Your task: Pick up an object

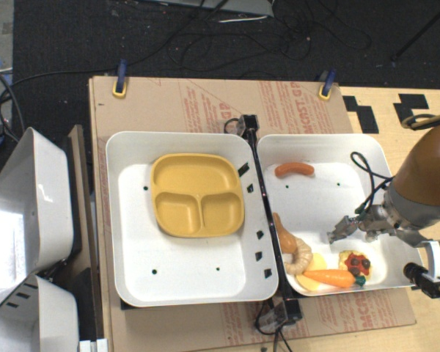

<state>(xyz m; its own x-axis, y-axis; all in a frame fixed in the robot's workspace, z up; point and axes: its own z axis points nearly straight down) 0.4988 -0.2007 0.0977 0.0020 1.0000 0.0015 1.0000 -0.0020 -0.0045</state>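
The gripper is positioned low in the right bin, above the toy food at the near wall; its opening cannot be determined. The toy carrot is laid along that wall, its long axis nearly left-right, beside a pizza slice. A sausage is laid near the far wall, well apart.
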